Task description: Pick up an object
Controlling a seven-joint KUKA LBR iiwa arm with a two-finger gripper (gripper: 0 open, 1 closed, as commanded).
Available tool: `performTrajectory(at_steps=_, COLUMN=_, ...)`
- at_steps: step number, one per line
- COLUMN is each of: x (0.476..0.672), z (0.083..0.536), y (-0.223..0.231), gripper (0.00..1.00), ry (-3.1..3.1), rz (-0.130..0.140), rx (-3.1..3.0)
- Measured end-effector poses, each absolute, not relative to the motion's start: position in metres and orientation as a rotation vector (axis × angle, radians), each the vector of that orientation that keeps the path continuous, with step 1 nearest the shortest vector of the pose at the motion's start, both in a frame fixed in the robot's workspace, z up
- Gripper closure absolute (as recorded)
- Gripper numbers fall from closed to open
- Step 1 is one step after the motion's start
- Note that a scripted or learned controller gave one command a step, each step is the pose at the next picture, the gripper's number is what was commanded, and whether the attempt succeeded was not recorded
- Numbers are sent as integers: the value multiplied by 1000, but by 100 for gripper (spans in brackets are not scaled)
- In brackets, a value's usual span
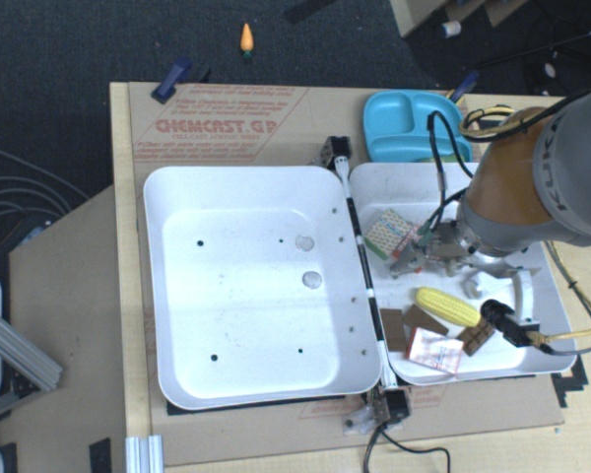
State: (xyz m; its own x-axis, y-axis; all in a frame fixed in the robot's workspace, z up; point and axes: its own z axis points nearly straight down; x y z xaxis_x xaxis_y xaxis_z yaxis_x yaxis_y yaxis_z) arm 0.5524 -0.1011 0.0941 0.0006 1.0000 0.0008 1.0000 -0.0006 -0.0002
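Observation:
The right bin holds several small things. A speckled square pad lies near its left wall. A yellow corn cob lies toward the front, with a brown block and a pink-and-white packet just before it. A dark flat piece rests against the left wall. My gripper hangs low over the middle of this bin, just right of the speckled pad and behind the corn. Nothing can be seen held in it.
The left bin shows two small round marks on its floor. A blue divided tray sits behind the right bin. A blue clip lies at the bench's back left edge. The grey arm covers the right bin's right side.

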Motion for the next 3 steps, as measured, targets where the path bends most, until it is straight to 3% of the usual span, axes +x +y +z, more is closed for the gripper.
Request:
performTrajectory(at_steps=1, x=529, z=84, y=-127, gripper=0, ry=-2218, rz=2, rx=-2220)
performTrajectory(at_steps=2, x=631, z=85, y=-98, gripper=0, ry=-2223, rz=-2, rx=-2221)
performTrajectory(at_steps=3, x=565, z=84, y=-103, gripper=0, ry=-2219, rz=2, rx=-2220)
